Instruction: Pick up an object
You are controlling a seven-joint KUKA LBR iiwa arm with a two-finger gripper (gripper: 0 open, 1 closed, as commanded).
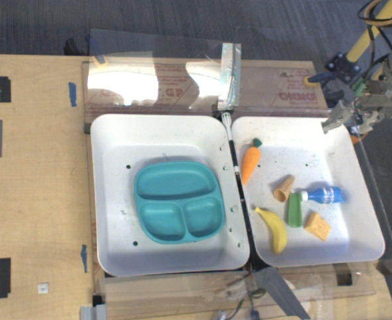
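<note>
Orange carrot (249,163), green-topped, lying flat

Gripper (346,120) at upper right (low)

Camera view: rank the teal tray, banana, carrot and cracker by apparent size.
1. Teal tray, by far the largest.
2. Banana and carrot: too alike to rank.
3. Cracker, the smallest.

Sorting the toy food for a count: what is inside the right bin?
The right bin holds a carrot, an ice-cream cone, a blue bottle, a green block, a banana and a cracker-like wedge. The floor under each is hidden.
</note>
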